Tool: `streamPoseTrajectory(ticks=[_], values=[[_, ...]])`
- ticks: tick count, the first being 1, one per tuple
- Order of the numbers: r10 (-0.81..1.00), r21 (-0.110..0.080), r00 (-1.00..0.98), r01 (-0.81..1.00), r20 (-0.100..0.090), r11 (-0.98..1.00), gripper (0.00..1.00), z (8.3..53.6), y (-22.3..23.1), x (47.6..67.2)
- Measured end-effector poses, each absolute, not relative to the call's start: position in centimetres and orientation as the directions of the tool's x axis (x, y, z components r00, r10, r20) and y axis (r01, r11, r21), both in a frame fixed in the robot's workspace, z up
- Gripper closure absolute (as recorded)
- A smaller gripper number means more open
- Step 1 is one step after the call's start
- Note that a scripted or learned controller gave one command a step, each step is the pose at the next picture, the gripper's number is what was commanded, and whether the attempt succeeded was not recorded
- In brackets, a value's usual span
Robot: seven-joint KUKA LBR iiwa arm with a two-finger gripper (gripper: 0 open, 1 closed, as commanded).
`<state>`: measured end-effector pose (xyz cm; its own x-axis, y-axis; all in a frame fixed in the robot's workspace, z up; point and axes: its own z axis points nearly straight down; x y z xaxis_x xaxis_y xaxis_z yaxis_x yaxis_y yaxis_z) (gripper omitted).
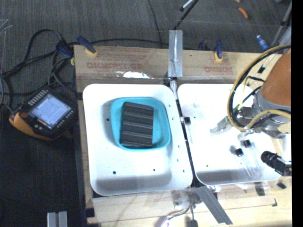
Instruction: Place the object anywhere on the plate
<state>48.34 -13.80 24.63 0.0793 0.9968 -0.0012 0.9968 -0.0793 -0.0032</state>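
Observation:
A dark grey ribbed block (138, 124) lies flat on the blue plate (162, 131), which sits in the left white bin (128, 178). The block rests near the plate's middle, its long side running front to back. My gripper (235, 148) hangs over the right bin (208, 160), well to the right of the plate and apart from the block. Its two pale fingers (220, 125) are spread open with nothing between them. The grey arm with its orange band (284, 79) comes in from the right.
A metal divider bar (175, 60) stands at the back between the bins. Yellow and black cables (236, 98) loop beside the wrist. A teach pendant (45, 113) lies on the floor to the left, and clamps hold the wooden bench at the back.

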Motion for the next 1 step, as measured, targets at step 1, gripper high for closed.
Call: streamPoseTrajectory(ticks=[1], values=[[0.999, 0.000, 0.051, 0.999, -0.004, -0.051, 0.00, 35.28, -21.06, 48.39]])
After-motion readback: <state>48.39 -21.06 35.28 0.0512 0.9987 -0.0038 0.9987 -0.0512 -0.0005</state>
